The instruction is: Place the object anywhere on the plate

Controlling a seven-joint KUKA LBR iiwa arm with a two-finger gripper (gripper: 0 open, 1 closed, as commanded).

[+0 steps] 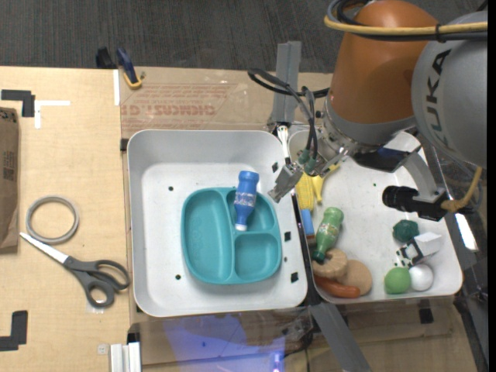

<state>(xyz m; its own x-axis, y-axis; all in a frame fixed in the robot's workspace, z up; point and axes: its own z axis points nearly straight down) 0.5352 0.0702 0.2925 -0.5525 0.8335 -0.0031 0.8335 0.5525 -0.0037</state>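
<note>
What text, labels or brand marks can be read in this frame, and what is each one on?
"KUKA", grey letters running down the arm's casing at upper right.
Red mirrored print on the clear sheet behind the left bin; it looks reversed and I cannot read it reliably.
Label on the blue bottle lying on the teal plate: too small to read.

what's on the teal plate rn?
A blue bottle lies on the teal plate, across the ridge between its compartments, cap end toward the upper rim. The plate surface beneath the bottle is covered.
</note>
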